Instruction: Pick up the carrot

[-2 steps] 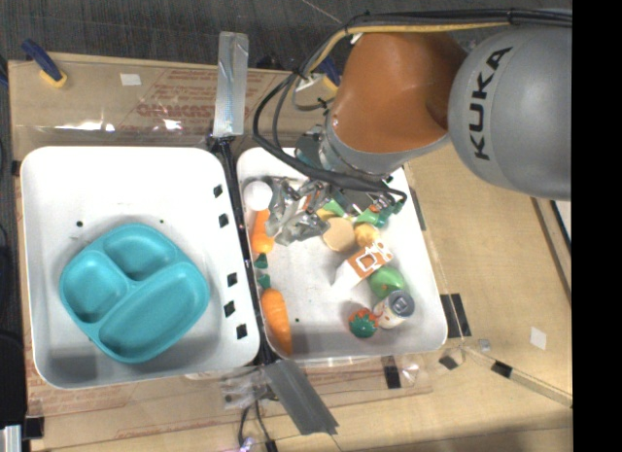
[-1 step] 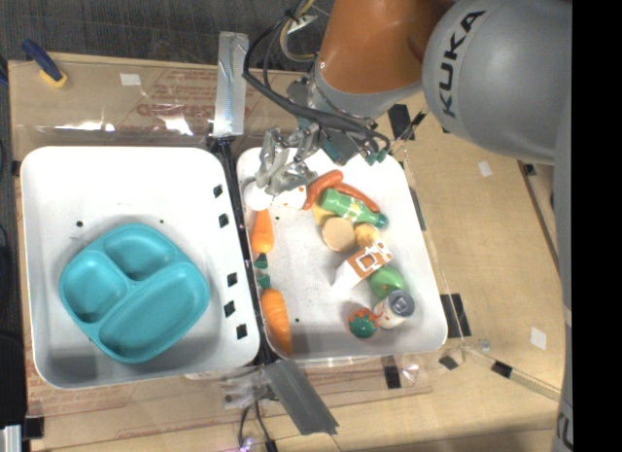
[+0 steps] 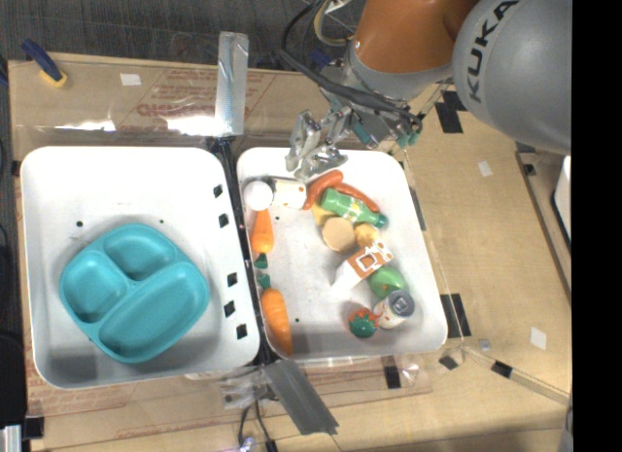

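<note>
Gripper: the silvery two-finger metal gripper (image 3: 313, 152) is hanging over the far left corner of the right bin, its fingers pointing down; whether they are parted or closed I cannot tell, and nothing is showing between them.
Arm: the grey arm with the orange band (image 3: 413, 15) is reaching in from the far right, with dark cables looping beside the wrist.
Carrot: the orange plastic carrot (image 3: 262, 229) is lying along the left wall of the right bin, just near of a small white round piece (image 3: 258, 193) and a little near of the gripper, apart from it.
Second carrot: another orange carrot-shaped toy (image 3: 276, 319) is lying against the same wall, at the near left corner.
Right bin: the shallow white plastic bin (image 3: 413, 202) is holding a jumble of toy food in its middle and right, among it a red pepper-like piece (image 3: 335, 188), a tan round piece (image 3: 338, 234) and a small can (image 3: 397, 306).
Left bin: the matching white bin (image 3: 58, 173) is sitting touching it on the left, carrying a teal three-compartment plate (image 3: 134, 292).
Bench: the tan wooden bench (image 3: 496, 275) is bearing both bins.
</note>
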Controlling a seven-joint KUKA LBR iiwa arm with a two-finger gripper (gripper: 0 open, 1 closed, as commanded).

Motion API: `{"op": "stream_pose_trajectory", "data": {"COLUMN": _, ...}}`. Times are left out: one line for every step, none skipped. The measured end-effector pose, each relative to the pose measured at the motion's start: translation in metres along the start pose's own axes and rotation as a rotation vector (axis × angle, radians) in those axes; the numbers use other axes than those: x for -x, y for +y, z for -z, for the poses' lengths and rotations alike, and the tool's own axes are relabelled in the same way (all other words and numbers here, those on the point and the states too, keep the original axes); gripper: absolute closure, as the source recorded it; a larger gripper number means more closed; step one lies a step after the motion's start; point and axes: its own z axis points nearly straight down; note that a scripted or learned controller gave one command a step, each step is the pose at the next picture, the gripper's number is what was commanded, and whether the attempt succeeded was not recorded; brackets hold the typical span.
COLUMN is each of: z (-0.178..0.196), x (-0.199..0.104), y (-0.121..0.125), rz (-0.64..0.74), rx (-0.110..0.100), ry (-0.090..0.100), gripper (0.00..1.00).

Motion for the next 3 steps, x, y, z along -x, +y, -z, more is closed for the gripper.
{"op": "stream_pose_trajectory", "data": {"z": -0.028, "x": -0.034, "y": -0.077, "rz": 0.16, "rx": 0.002, "ry": 0.001, "gripper": 1.0}}
{"op": "stream_pose_trajectory", "data": {"z": 0.008, "x": -0.012, "y": -0.04, "rz": 0.216, "rx": 0.002, "ry": -0.002, "gripper": 1.0}}
{"op": "stream_pose_trajectory", "data": {"z": 0.025, "x": 0.014, "y": 0.006, "rz": 0.335, "rx": 0.002, "ry": -0.003, "gripper": 1.0}}
